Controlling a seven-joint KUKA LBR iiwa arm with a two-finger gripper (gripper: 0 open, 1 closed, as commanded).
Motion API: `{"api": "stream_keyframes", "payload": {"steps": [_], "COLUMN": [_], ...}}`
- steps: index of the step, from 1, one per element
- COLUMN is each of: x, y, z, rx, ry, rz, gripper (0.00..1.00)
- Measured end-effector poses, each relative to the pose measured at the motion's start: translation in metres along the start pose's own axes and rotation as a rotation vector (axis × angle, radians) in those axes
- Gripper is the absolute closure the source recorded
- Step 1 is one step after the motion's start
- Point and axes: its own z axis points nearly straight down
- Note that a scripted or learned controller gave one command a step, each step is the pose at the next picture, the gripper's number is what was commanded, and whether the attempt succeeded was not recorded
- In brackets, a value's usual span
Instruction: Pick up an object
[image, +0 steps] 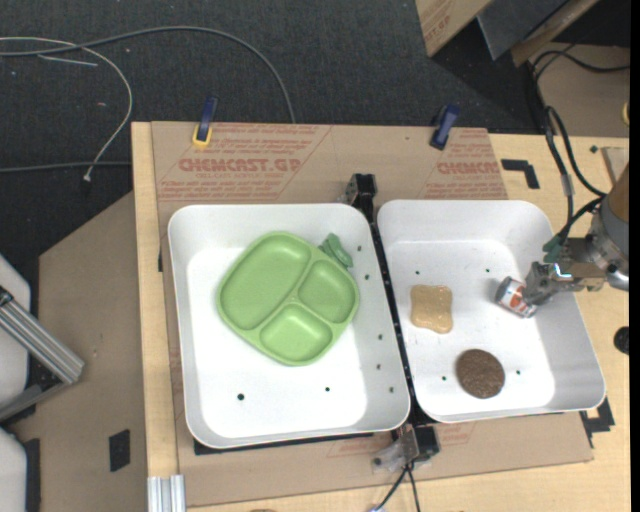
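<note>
One pincer (548, 272) just beside small can (514, 296).

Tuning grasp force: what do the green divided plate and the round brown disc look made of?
Green divided plate: likely molded plastic, smooth, uniform colour, soft sheen. Round brown disc: matte, speckled, rough-looking; maybe cork or a toy cookie, unclear.

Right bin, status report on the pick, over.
Pincer low at right bin, beside small red-white can; grip unconfirmed. Tan piece, brown disc lie apart. Path clear.
</note>
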Motion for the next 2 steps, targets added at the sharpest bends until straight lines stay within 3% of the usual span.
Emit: {"api": "stream_keyframes", "payload": {"steps": [2], "x": [0.095], "y": [0.028], "z": [0.016], "rx": [0.011], "ry": [0.005], "rz": [-0.005], "gripper": [1.0]}}
